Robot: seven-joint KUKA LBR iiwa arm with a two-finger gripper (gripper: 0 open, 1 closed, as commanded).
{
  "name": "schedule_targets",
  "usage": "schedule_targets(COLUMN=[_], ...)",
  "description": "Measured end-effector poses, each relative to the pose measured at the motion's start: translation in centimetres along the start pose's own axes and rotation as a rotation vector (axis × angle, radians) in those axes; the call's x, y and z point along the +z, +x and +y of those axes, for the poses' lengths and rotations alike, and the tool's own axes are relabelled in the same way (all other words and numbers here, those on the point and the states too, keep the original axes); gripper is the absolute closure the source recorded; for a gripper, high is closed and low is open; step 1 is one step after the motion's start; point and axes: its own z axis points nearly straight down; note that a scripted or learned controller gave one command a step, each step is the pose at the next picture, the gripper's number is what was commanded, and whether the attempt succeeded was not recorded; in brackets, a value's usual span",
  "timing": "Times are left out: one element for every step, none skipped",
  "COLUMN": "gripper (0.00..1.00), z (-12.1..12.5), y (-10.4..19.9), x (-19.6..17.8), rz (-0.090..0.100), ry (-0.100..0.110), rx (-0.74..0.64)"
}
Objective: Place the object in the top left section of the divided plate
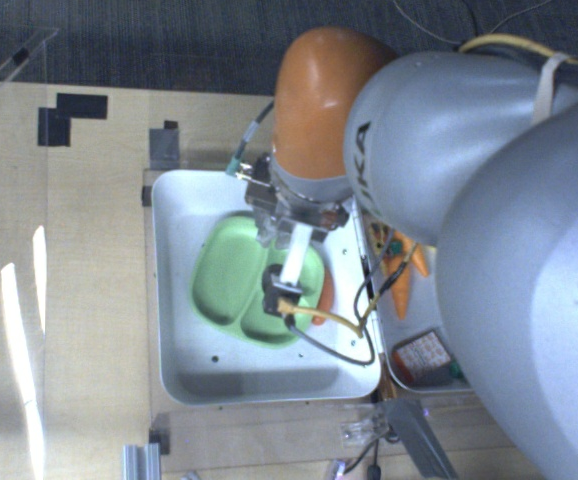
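A green divided plate [231, 273] lies in the left white bin [179, 368]. My gripper [285, 230] hangs over the plate's right half, mostly hidden under the orange wrist band. A slim orange-red object [322, 295] lies at the plate's right edge, just right of the gripper. The arm covers part of it. Nothing visible is held.
The right bin [401, 373] holds orange pieces [405, 273] and a small red and white box [425, 356]. The big grey arm covers most of that bin. Bare bin floor shows left of and in front of the plate.
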Motion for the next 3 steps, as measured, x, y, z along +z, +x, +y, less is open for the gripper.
schedule_targets(gripper=[1.00, 1.00, 1.00], z=[-0.6, 4.2, 6.5], y=[3.9, 5.4, 6.2], x=[1.7, -4.2, -13.2], rz=[-0.003, -0.003, -0.003], ry=[0.002, -0.001, -0.002], rx=[-0.045, -0.178, -0.357])
